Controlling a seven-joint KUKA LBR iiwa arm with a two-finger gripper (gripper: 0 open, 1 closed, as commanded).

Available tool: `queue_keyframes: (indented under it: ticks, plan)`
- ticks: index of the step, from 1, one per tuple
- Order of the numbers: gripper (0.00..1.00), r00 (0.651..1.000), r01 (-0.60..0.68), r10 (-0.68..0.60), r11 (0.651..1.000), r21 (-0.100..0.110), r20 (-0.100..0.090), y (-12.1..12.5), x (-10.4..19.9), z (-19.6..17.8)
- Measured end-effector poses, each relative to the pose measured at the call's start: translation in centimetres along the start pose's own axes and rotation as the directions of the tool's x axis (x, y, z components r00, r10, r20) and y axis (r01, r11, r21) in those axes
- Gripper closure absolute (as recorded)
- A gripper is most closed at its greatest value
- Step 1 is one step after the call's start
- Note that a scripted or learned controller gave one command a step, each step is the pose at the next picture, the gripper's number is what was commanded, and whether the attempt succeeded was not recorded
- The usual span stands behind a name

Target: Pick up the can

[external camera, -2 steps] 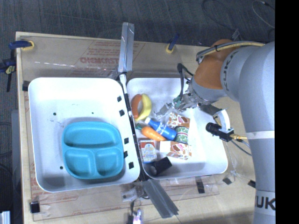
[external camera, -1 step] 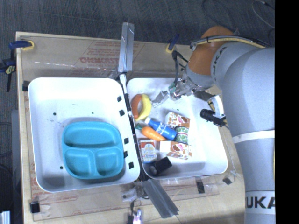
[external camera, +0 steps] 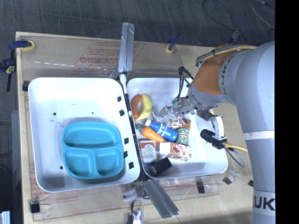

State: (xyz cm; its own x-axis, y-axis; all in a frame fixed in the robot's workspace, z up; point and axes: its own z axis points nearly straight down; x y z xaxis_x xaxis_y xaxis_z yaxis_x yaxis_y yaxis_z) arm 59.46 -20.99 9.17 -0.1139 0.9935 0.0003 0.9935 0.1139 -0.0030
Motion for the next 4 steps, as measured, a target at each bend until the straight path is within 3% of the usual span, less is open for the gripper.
queue_keyframes:
  ticks: [1, 2, 3, 4]
  plan:
    - [0.00, 1.000, -0.015, 0.015, 1.000, -0.002, 0.000, 6.2, -0.7, -0.1]
    - [0.00, 0.999, -0.040, 0.040, 0.999, -0.001, 0.001, -2.8, 0.3, 0.0]
    - [1.00, 0.999, -0.037, 0.037, 0.999, -0.003, 0.004, -2.7, 0.1, -1.1]
    - [0.00, 0.999, -0.036, 0.036, 0.999, -0.002, 0.003, -2.8, 0.2, -1.0]
